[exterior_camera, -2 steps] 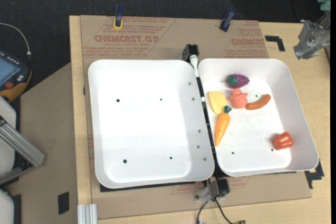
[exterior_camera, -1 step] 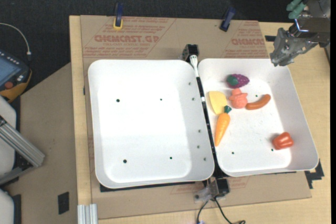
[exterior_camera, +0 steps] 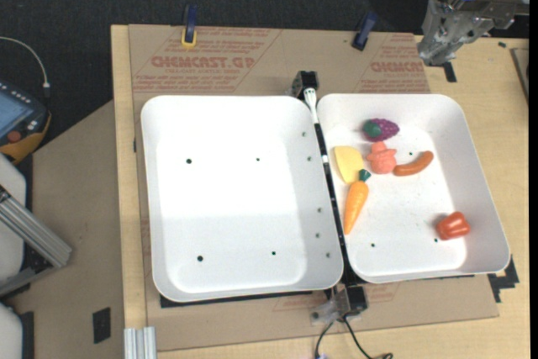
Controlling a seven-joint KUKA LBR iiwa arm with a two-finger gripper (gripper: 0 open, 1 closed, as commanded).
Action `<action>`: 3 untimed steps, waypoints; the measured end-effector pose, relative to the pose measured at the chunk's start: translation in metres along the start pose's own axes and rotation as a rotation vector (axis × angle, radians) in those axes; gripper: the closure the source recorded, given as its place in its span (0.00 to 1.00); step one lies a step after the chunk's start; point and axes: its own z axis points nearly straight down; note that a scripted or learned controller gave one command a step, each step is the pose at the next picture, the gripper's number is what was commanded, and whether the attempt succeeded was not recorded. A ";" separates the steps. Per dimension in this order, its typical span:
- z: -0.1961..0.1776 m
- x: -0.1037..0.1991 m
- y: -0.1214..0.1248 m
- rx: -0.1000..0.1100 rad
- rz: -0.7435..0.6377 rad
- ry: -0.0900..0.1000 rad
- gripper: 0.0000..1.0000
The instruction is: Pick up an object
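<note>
The right bin [exterior_camera: 471, 139] holds several toy foods. A purple grape bunch [exterior_camera: 381, 129] lies near its back. Below it are a pink figure [exterior_camera: 382, 157], a yellow wedge [exterior_camera: 346, 163] and a sausage [exterior_camera: 413, 164]. An orange carrot [exterior_camera: 356, 203] lies along the left wall, and a red pepper [exterior_camera: 452, 225] rests at the front right. My gripper [exterior_camera: 440, 42] hangs high at the top right, beyond the bin's back rim and apart from every object.
The left bin [exterior_camera: 168, 139] adjoins the right one along a black hinge strip [exterior_camera: 324, 172]. Both rest on a cardboard sheet [exterior_camera: 252, 55] held by blue clamps [exterior_camera: 190, 25] at the back. A grey rail [exterior_camera: 29, 227] sits at the left edge.
</note>
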 end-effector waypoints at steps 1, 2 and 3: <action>0.000 0.054 -0.030 0.007 -0.003 0.002 1.00; 0.026 0.105 -0.046 0.010 -0.003 0.001 1.00; 0.014 0.102 -0.044 0.004 0.001 0.002 1.00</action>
